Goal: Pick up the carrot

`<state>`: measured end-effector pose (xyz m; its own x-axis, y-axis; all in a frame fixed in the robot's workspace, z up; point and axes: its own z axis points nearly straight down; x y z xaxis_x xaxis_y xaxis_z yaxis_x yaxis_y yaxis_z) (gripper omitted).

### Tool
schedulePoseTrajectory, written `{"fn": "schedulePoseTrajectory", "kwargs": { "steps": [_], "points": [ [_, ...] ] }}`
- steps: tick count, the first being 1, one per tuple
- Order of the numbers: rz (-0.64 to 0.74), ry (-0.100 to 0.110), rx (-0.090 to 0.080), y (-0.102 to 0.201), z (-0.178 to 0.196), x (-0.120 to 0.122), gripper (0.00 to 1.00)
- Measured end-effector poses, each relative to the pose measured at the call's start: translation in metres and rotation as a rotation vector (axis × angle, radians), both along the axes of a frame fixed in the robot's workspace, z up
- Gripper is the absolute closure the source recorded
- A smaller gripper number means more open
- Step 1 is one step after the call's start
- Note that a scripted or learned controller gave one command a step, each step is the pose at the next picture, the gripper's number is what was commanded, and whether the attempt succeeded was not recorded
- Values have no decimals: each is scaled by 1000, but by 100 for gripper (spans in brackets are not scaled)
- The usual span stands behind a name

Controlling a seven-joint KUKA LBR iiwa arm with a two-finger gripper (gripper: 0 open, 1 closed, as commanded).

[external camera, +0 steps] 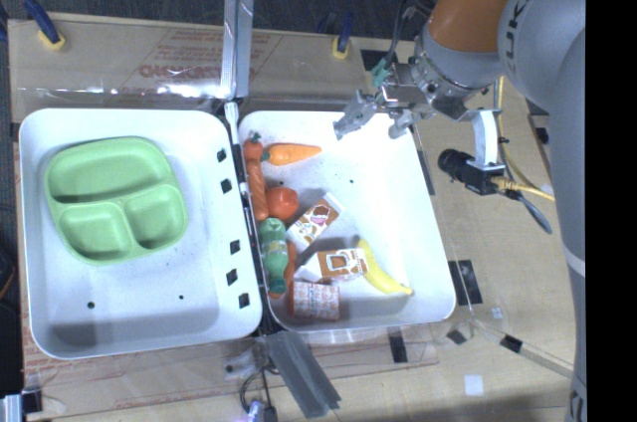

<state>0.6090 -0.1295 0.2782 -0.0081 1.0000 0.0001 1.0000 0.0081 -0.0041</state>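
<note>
The carrot (pixel 292 152) is orange and tapered, lying near the back left of the right bin (pixel 398 211), its tip pointing right. My gripper (pixel 376 113) hangs over the bin's back edge, to the right of the carrot and above it. Its two fingers (pixel 349 121) are spread apart with nothing between them.
Along the right bin's left wall lie a sausage-like piece (pixel 258 191), a tomato (pixel 282 202), a green vegetable (pixel 273 241), small cartons (pixel 317 219) and a banana (pixel 378 273). The left bin (pixel 60 320) holds a green sectioned plate (pixel 114 198).
</note>
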Motion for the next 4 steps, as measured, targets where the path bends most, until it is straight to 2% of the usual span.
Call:
{"fn": "schedulePoseTrajectory", "kwargs": {
  "steps": [1,2,3,4],
  "points": [
    [453,-5,0,29,-169,49,0],
    [166,-4,-1,30,-166,48,0],
    [170,-6,-2,30,-155,49,100],
    [170,-6,-2,30,-155,49,0]
  ]
}}
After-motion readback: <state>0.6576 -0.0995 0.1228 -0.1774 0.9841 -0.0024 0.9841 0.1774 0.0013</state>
